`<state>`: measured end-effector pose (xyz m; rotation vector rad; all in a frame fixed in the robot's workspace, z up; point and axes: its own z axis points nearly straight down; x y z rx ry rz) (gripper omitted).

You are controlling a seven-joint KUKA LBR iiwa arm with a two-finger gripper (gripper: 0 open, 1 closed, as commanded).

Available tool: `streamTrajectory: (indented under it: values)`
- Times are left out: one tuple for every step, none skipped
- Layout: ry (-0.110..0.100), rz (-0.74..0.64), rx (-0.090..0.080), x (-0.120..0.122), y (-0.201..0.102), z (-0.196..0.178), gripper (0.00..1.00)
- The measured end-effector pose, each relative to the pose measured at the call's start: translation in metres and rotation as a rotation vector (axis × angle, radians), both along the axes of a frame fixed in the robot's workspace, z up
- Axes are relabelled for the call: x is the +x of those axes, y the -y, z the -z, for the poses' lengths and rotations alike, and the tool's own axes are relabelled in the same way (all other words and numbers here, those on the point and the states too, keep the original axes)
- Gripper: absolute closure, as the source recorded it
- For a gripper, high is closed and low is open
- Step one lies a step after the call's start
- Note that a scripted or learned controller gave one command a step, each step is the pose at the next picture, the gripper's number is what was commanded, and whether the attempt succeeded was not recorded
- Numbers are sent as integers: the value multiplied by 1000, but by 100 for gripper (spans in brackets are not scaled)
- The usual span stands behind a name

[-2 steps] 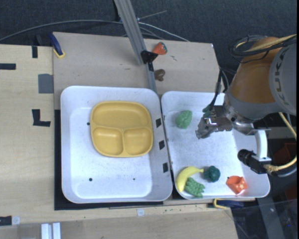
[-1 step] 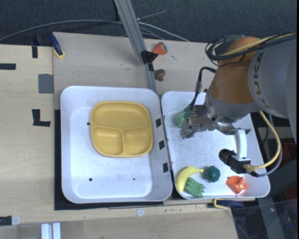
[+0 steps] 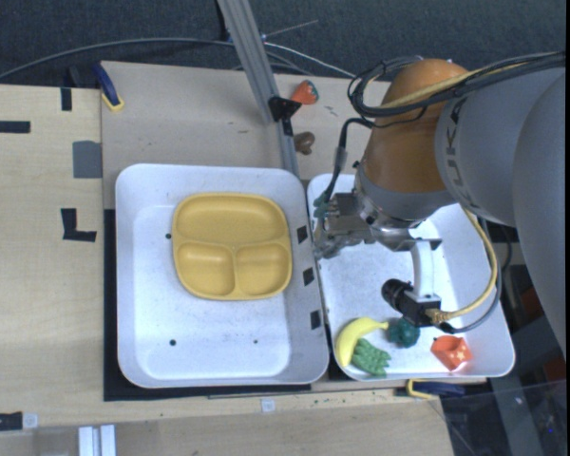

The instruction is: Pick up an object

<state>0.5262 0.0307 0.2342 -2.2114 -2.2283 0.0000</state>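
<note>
From above and at a slant, the wooden surface [image 3: 38, 255] carries two shallow white bins side by side. The left bin [image 3: 142, 350] holds a yellow divided plate [image 3: 233, 245], lying flat in the upper half of the bin with its three compartments facing up.

The right bin [image 3: 489, 350] holds a small cluster of things along its near edge: a yellow banana [image 3: 353, 332] at the lower left corner, a green leafy toy [image 3: 370, 356] touching the banana just below it, a dark teal ball [image 3: 405, 332] beside the banana's right end, and an orange block [image 3: 450, 351] a little apart to the right.

The grey arm, with its orange band [image 3: 413, 141], reaches in from the right and hangs over the upper part of the right bin. The end effector [image 3: 334, 231] sits low near the bin's left wall, close to the divider between the bins, well apart from the cluster. Whether it is open or closed cannot be told, and nothing can be seen in its grip.
</note>
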Motion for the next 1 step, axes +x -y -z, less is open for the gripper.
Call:
streamTrajectory:
  values:
    - [-2,0,-1,-1,-51,7,100]
